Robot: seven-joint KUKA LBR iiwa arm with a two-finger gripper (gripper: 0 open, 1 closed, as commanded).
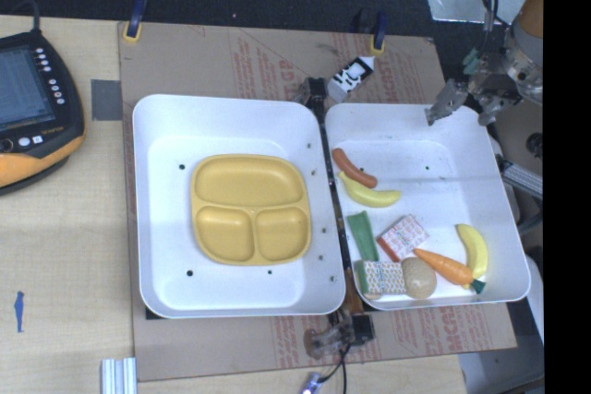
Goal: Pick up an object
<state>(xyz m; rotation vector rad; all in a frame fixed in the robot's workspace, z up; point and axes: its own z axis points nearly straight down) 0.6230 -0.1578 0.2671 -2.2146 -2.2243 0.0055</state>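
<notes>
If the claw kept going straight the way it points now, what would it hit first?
The claw hangs at the right bin's upper right corner, pointing down and leftward. Continuing that way, it would most likely meet bare bin floor first, well short of the sausage and banana. Depth is hard to judge from this view.

Light wood table. A brown cardboard sheet covers its middle, held at the far edge by two clamps. Two white bins sit side by side on the cardboard, touching. Orange-edged tablet pendant at far left.
</notes>
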